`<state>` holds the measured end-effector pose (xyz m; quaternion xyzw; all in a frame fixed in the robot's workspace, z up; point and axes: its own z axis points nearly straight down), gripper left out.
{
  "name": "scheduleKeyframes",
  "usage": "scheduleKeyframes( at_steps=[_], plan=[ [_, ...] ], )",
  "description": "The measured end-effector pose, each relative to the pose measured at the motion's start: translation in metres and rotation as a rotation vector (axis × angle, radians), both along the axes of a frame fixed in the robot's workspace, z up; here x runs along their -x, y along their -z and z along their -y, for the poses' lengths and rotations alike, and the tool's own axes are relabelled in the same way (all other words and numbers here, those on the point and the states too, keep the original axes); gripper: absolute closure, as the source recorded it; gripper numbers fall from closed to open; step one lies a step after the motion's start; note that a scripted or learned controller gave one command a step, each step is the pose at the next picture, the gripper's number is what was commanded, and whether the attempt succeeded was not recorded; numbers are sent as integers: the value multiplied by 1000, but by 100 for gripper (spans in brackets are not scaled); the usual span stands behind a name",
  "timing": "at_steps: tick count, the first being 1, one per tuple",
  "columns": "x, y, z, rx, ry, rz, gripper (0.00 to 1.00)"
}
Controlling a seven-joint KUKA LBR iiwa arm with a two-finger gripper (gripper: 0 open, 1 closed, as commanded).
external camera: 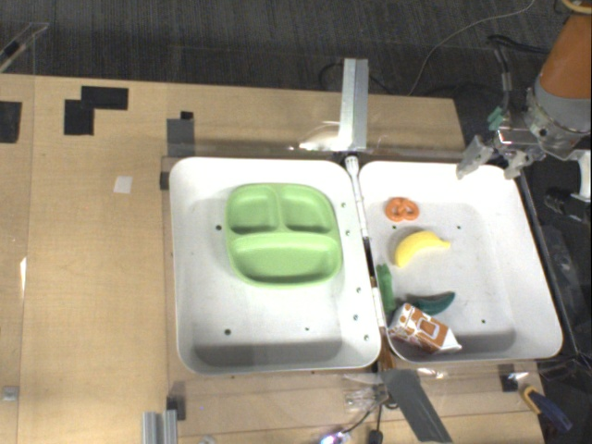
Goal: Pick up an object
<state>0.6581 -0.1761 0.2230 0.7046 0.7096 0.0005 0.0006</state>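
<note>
Step in hand: approach. The pincer (490, 155) hangs spread and empty over the right bin's (527, 248) upper right corner. The banana (420, 247) lies mid-frame in that bin, well apart. Next: travel left, descend, close.

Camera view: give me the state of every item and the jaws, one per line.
Gripper: jaws open, holding nothing, over right bin's far rim.
Green tray: flat in left bin, compartments bare.
Banana: lying loose.
Pretzel: lying flat.
Snack packet: tilted against near wall.
Green utensil: lying by divider.
</note>
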Motion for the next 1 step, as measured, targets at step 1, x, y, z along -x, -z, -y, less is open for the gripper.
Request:
scheduleKeyframes(
  at_steps=[1],
  plan=[
    [30, 94, -56, 0, -43, -1, 0]
  ],
)
